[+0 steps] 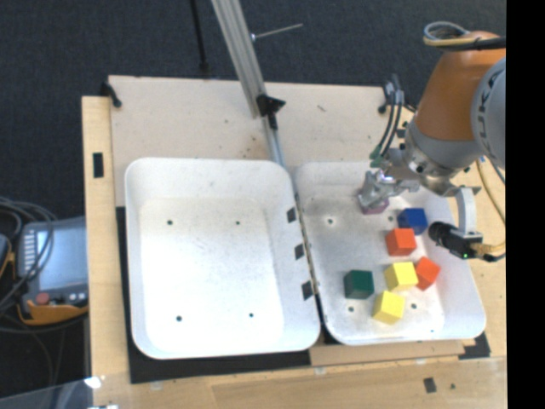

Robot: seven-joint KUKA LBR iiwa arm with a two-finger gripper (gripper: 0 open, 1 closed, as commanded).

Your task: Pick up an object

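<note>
Hovering in the right bin (341,331), the pincer (373,199) sits above the blue block (413,219); whether it is apart or together cannot be told.

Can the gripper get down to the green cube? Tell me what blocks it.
Probably yes. The green cube sits apart from the other cubes, its nearest neighbour a yellow cube, and the gripper hovers in the same right bin.

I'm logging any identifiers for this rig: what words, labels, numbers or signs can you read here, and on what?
None can be read.
The handheld screen unit at the left edge: its display is too blurred to make out.
The blocks in the right bin carry no markings.
</note>
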